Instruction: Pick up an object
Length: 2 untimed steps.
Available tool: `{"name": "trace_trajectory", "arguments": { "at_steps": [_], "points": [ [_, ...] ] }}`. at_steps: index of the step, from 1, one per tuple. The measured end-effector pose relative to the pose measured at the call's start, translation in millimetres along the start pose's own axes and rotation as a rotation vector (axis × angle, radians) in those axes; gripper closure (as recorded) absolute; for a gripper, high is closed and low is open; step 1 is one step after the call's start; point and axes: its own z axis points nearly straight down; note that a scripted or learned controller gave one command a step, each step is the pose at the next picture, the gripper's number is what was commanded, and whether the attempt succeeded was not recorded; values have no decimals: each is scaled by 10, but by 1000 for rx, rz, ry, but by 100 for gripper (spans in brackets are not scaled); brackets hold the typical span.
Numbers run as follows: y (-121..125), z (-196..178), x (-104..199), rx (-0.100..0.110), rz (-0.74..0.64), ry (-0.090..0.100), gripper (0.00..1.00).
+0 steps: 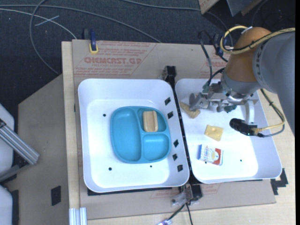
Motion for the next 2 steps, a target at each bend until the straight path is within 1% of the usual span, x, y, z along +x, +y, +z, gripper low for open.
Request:
{"name": "trace_trajectory", "arguments": {
  "at_steps": [1, 2],
  "points": [
    [28, -148, -5, -11, 0, -3, 100],
    [-36, -673, 60, 4, -1, -4, 100]
  ]
}}
